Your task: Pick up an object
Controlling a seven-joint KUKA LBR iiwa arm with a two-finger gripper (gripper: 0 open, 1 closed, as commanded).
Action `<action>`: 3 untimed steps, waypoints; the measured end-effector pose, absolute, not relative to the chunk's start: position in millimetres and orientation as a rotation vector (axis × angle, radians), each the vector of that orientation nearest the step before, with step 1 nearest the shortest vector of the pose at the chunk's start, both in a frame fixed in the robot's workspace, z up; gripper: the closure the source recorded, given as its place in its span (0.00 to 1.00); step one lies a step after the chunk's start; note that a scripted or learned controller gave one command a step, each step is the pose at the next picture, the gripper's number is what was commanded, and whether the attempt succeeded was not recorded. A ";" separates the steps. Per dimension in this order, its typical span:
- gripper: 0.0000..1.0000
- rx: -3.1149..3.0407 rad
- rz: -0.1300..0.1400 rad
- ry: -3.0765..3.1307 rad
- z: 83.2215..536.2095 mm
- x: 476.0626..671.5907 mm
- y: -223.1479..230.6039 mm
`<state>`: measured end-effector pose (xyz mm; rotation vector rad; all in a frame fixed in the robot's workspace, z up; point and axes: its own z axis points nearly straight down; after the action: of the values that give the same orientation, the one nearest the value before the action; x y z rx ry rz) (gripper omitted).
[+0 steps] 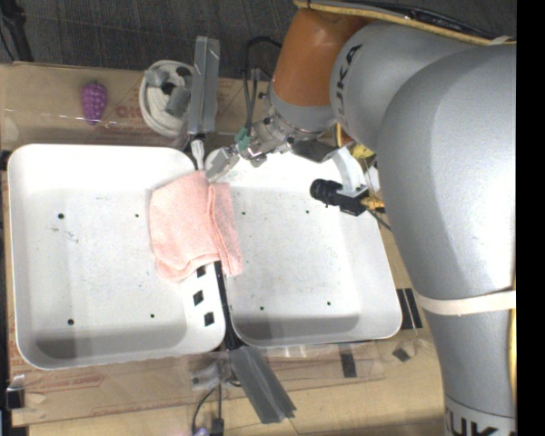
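Note:
A pink cloth point(193, 225) lies crumpled over the divider between the two bins, most of it in the left bin point(64, 271) and one edge hanging into the right bin point(327, 280). My gripper point(220, 163) hangs at the cloth's far corner, right at the back rim where the bins meet. Its tip is at or just above the cloth's top edge. The grey arm with its orange band point(309, 53) reaches in from the upper right and hides the right bin's far right side.
A small purple grape-like object point(94, 101) and a white round fixture point(166, 94) sit on the bench behind the left bin. A black cylindrical part point(334, 194) juts out under the arm over the right bin. Grey brackets stand at the divider's front and back.

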<state>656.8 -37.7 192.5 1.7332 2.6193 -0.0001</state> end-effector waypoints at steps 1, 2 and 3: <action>0.00 1.580 -0.001 2.714 289.7 657.0 -42.2; 0.00 1.494 -0.003 2.766 190.9 656.4 -34.0; 0.00 1.487 -0.003 2.770 191.5 646.2 -25.0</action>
<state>646.2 -25.0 191.5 1.4869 2.7700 -0.0034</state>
